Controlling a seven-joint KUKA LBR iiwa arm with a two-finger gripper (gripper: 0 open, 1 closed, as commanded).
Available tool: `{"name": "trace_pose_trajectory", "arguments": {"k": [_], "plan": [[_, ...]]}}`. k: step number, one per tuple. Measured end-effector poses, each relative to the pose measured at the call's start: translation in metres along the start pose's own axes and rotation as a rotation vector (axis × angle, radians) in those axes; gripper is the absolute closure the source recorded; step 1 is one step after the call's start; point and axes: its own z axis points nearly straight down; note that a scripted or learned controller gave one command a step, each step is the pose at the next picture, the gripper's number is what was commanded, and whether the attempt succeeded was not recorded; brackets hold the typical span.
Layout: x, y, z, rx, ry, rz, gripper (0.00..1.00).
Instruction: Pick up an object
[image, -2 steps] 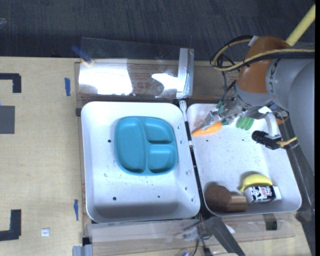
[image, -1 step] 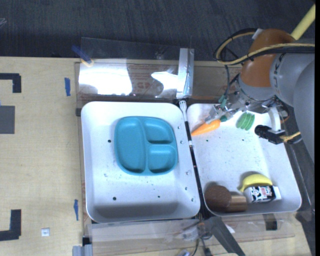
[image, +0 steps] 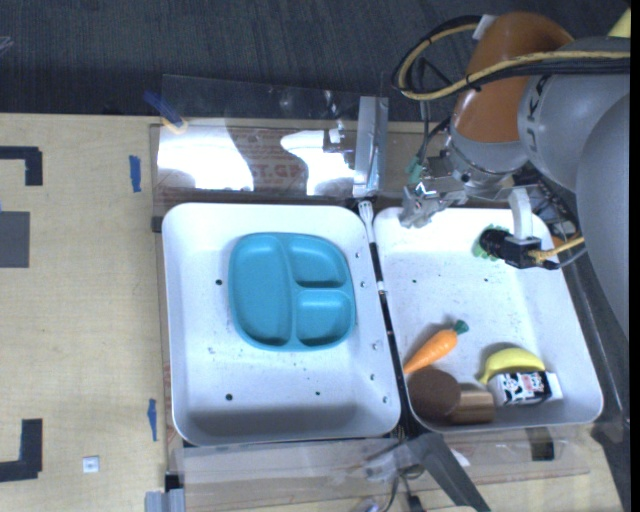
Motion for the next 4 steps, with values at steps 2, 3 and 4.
{"name": "trace_pose_trajectory", "arguments": {"k": [2,3,4], "plan": [[0.044,0.006,-0.041,0.002,0.0,0.015,0.0],[0.003,-0.068,0.004,0.013,0.001,-0.168,0.0],[-0.003,-0.062,0.004,0.007,-0.001,-0.021,0.0]]}}
